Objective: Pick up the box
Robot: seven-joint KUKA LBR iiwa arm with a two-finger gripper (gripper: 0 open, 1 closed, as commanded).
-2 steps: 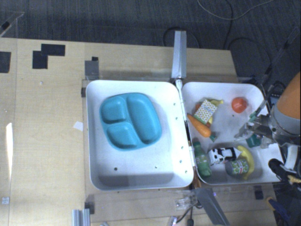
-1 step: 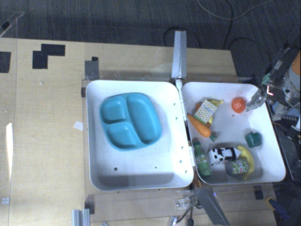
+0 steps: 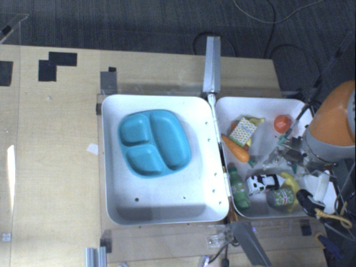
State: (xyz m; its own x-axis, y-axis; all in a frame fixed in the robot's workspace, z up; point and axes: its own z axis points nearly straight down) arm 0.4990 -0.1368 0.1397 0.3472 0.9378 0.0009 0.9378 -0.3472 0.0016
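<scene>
Box [image 3: 243, 131]: small, yellow-and-white checked, lying tilted in the upper left part of my right bin [image 3: 261, 213], just above the carrot [image 3: 236, 148].
My gripper [image 3: 281, 151]: low over the middle of that bin, right of the box and apart from it.
My jaws: I cannot tell how they stand.
Neighbours: red ball [image 3: 282, 123], green bottle [image 3: 240, 189], can [image 3: 281, 199].
Left bin [image 3: 161, 209]: blue divided tray [image 3: 154, 142].

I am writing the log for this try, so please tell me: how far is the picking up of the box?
Nothing looks done yet. The small checkered yellow and white box lies in the right white bin beside the orange carrot. The grey arm's gripper is low in that bin, right of the box. Left: reaching, grasping and lifting it.
</scene>
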